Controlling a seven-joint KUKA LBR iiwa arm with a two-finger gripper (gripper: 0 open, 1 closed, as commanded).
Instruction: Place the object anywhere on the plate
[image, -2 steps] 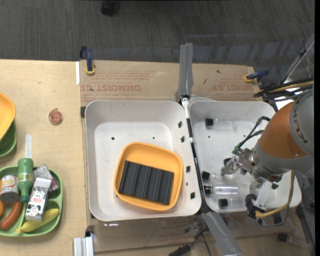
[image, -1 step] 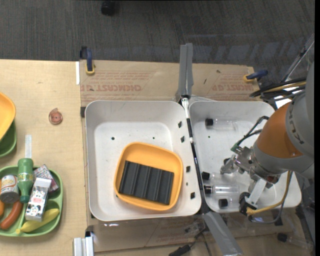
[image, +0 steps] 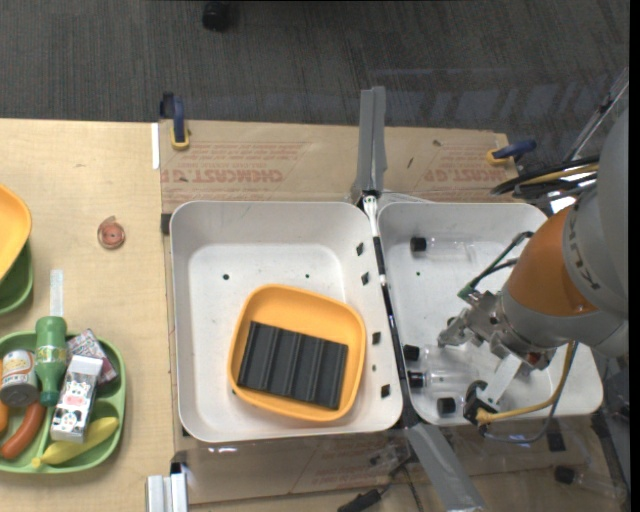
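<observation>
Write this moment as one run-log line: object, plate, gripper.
object: black ridged block, lying on yellow plate | plate: in left bin | gripper: over right bin, apart from block

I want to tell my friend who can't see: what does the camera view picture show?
A black ridged slab lies on a yellow plate in the left white bin. The grey and orange robot arm comes in from the right, over the right bin beside it.
</observation>
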